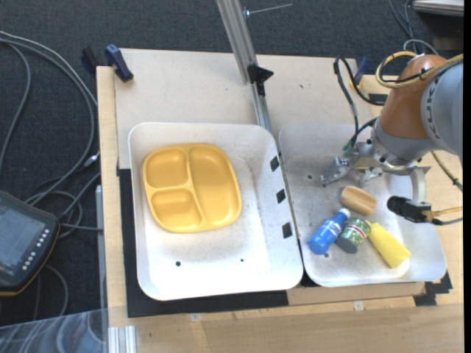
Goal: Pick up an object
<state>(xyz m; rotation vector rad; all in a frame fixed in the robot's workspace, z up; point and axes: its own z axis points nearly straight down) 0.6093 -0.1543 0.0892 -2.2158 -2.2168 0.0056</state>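
Hovering low in the right bin (316, 160), my gripper (352, 169); finger state I cannot tell. Tan block (358, 198) just below it. Blue bottle (328, 232), green can (354, 234), yellow bottle (388, 244) nearer the front rim.

You're looking down on a tabletop (184, 79) with two white bins side by side. The left bin (213, 271) holds a yellow divided plate (193, 187). In the right bin (309, 145), the arm (423, 109) reaches in, its claw (352, 169) low over the bin floor just above a tan block (358, 198). Nearer you lie a blue bottle (328, 232), a green can (354, 234) and a yellow bottle (388, 244), close together.
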